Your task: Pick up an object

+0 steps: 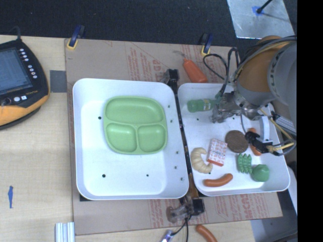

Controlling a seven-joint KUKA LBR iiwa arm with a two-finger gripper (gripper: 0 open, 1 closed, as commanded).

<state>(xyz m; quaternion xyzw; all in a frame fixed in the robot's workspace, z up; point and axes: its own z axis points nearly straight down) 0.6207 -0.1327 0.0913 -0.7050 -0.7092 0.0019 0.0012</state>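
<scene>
My gripper (221, 113) hangs low over the far part of the right bin (282, 185), under the grey wrist with the orange band. Just to its left lies a small green bottle (198, 105), touching or nearly touching the gripper's tip. Nearer the front of the same bin lie a brown disc (236, 141), a red and white carton (217, 152), a pale croissant (200, 161), a red sausage (218, 180), a ridged green toy (245, 163) and a green round piece (260, 173).
The left bin (86, 175) holds a green divided plate (135, 124). An orange carrot (194, 71) lies on the cardboard beyond the right bin, and another sausage (207, 232) in front of it. A teach pendant (17, 82) sits at far left. Cables loop by the wrist.
</scene>
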